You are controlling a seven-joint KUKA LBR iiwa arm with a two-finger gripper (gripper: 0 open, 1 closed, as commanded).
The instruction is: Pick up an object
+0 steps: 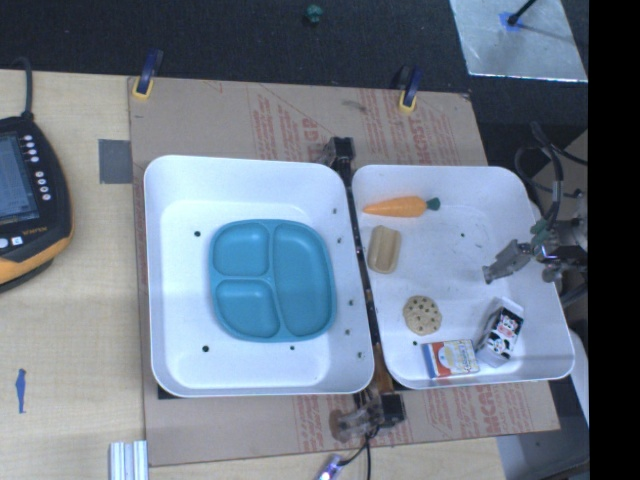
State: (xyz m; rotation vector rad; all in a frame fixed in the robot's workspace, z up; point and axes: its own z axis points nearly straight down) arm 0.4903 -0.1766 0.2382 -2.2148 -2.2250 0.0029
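The right bin (470,193) holds several small objects. An orange carrot (398,206) lies near its far left, with a beige oblong block (384,249) just below it. A round chocolate-chip cookie (422,314) sits further toward the front. At the front edge lie a small red, white and blue carton (451,357) and a black-and-white cow-pattern carton (502,332). My gripper (500,265) reaches in over the right side of this bin, above the cow-pattern carton and apart from every object. Nothing is visible in it.
The left bin (175,193) holds a blue divided plate (272,279). A black and orange teach pendant (25,200) rests at the bench's left edge. Clamps (407,86) pin the cardboard sheet at the back. Cables hang at the right (550,168).
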